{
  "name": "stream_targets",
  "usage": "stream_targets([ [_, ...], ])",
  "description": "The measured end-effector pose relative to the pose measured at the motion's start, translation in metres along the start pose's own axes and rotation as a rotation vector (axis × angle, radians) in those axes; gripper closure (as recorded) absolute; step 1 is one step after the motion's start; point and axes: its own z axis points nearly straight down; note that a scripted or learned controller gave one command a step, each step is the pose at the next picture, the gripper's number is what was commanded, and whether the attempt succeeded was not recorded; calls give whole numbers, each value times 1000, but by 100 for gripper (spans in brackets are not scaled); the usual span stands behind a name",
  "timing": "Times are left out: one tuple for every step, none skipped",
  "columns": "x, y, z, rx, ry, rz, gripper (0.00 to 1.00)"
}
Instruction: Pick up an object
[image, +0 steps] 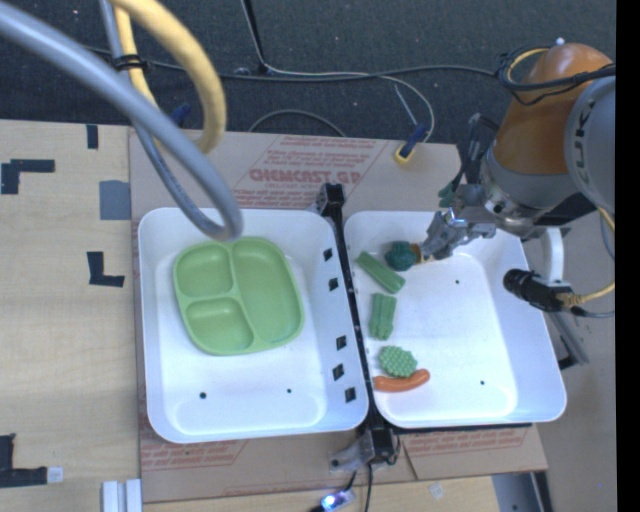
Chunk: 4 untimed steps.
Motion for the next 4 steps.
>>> stream_targets([
  [0, 1, -16, 4, 1, 1, 100],
  [48, -7, 3, 8, 2, -3, 100],
  [99, -26, 16, 9, 2, -4, 100],
  [149, -26, 23, 9, 2, -5, 100],
])
